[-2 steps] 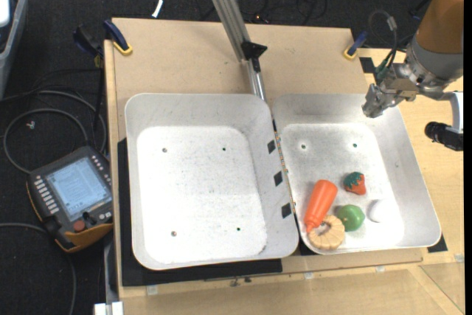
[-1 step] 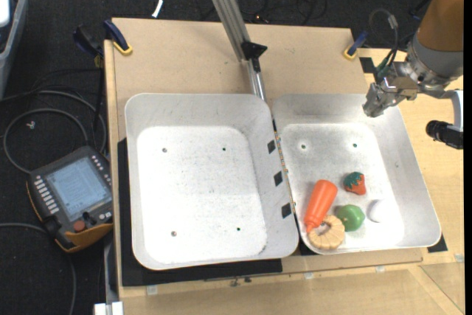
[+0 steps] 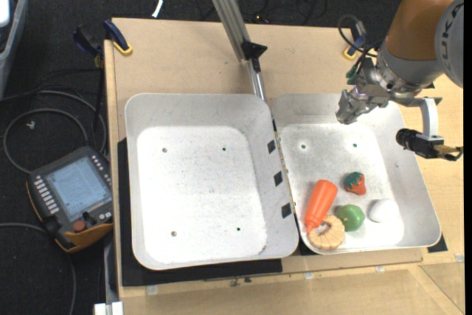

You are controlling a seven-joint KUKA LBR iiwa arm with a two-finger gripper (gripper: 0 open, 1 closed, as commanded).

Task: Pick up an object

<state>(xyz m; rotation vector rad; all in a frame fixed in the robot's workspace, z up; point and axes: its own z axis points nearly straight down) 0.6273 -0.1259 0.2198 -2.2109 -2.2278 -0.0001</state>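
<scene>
Camera view from above has the arm coming in from the right with its hand (image 3: 348, 113) hanging over the back part of the right bin (image 3: 413, 158), and honestly I can't tell if it's open or closed from this angle, the tip is just a dark lump against the white. Nothing looks to be carried by it as far as I can see. All the pickable stuff sits bunched at the front of that same bin: a carrot (image 3: 320, 203), a strawberry (image 3: 355, 183), a green ball (image 3: 351, 217), a white ball (image 3: 381, 211) and a tan round thing (image 3: 327, 234) touching the carrot's lower end. The hand is well apart from that bunch. The left bin (image 3: 147, 122) has no items in it. So my read is the task is basically at the start: nothing grabbed yet, and picking a target, dropping down, closing and lifting are all left to do.
</scene>
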